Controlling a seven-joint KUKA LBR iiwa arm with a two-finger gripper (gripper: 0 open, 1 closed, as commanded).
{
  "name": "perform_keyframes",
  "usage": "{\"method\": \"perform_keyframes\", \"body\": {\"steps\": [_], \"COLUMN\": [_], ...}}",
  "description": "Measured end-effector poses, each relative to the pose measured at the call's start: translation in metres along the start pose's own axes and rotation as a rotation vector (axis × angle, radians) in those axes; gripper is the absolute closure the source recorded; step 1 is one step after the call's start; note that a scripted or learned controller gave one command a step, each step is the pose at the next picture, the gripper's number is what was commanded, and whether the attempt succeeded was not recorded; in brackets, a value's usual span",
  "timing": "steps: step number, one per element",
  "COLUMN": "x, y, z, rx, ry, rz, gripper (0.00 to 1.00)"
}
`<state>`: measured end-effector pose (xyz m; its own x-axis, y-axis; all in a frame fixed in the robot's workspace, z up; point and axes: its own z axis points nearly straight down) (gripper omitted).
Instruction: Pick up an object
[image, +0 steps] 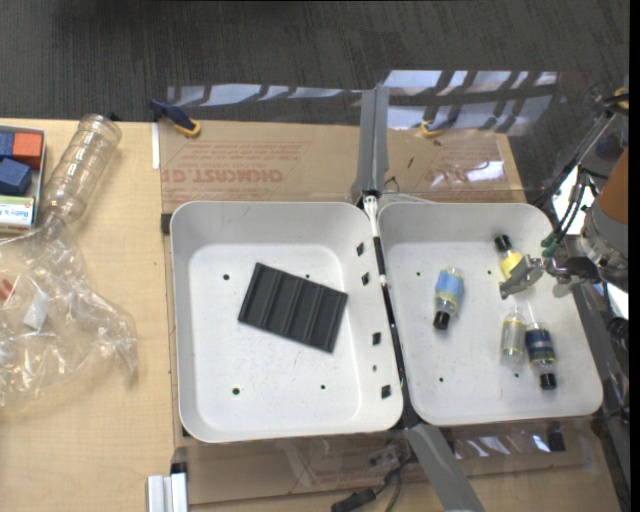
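Note:
The right bin (440, 390) holds several small bottles. One with a blue label and a black cap (446, 297) lies left of the middle. A yellow and black one (508, 258) lies toward the far right, with a clear one (513, 338) and a dark blue one (541, 352) nearer the front. My gripper (522, 277) reaches in from the right, low over the bin. It is just beside the yellow bottle and above the clear one. A dark grey ribbed slab (292, 306) lies tilted in the left bin (200, 390).
The wooden bench to the left carries a clear plastic bottle (78, 165), crumpled clear wrap (50, 310) and a box of coloured blocks (20, 170). Brown cardboard (260, 165) lies behind the bins. A grey divider (372, 150) runs between them.

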<state>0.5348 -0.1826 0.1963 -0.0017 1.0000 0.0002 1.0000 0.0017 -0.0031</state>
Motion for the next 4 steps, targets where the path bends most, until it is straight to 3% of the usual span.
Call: {"method": "perform_keyframes", "body": {"steps": [1,2,3,4], "x": [0.025,0.024,0.023,0.023], "y": [-0.058,-0.058,-0.058,-0.058], "z": [0.1,0.091,0.083,0.083], "rx": [0.002,0.002,0.003,0.003], "ry": [0.001,0.001,0.001,0.001], "rz": [0.09,0.093,0.096,0.096], "gripper": [0.0,1.0,1.0,0.0]}}
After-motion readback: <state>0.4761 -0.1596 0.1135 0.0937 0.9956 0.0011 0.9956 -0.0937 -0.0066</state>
